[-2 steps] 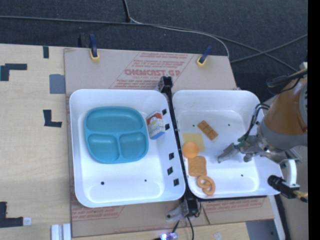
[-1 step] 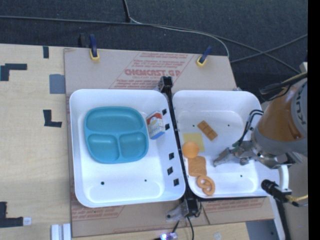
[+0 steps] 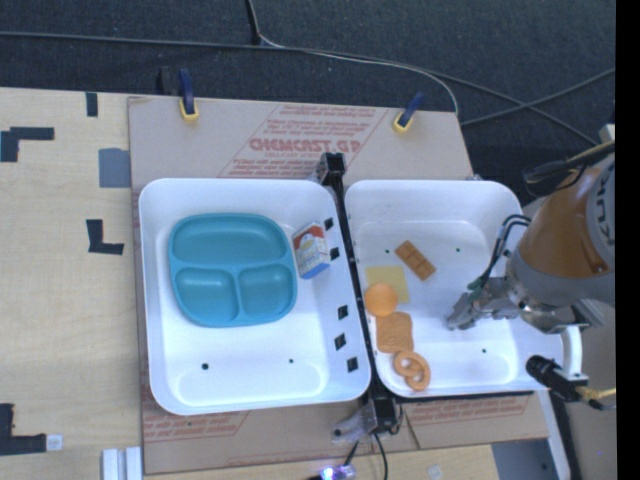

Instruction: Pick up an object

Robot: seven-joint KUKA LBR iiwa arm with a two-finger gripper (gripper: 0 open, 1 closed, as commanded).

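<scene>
Camera view shows the gripper (image 3: 462, 315) low over bare floor at the right bin's (image 3: 455, 196) four o'clock, nothing between its fingers, their spread unclear, while the orange ball (image 3: 380, 299) waits at nine o'clock, likeliest target

Two yellow clamps (image 3: 188, 107) on cardboard sheet (image 3: 300, 143)
</scene>
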